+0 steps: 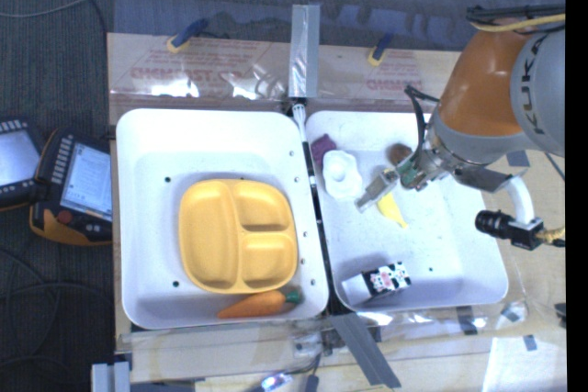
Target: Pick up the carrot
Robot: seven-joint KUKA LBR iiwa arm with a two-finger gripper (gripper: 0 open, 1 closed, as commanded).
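Currently: task not begun as far as visible; nothing lifted.

Item, task object: small orange carrot with green stalk end (259,305), lying flat on the floor of the left shallow white plastic bin (147,197), along its near wall, just beside the near edge of a yellow three-compartment plastic plate (237,232). Untouched, apart from any finger.

Item, tool: grey two-finger end effector (378,193) on the grey arm with orange band (487,87), low over the right shallow white bin (459,280), pointing left. Nothing seen between the fingers; released or clenched, cannot tell.

Item, neighbours in right bin: small yellow piece (393,210) just beside the tool tip; white rounded object (339,174) near; purple piece (321,146) at the dividing wall; black-and-white spotted block (386,279) near the front wall.

Relation: carrot well apart from end effector, in the other bin, beyond the dividing wall, nearer the front edge.

Remaining, by judgement: crossing to left bin, descent, grasp, lift.
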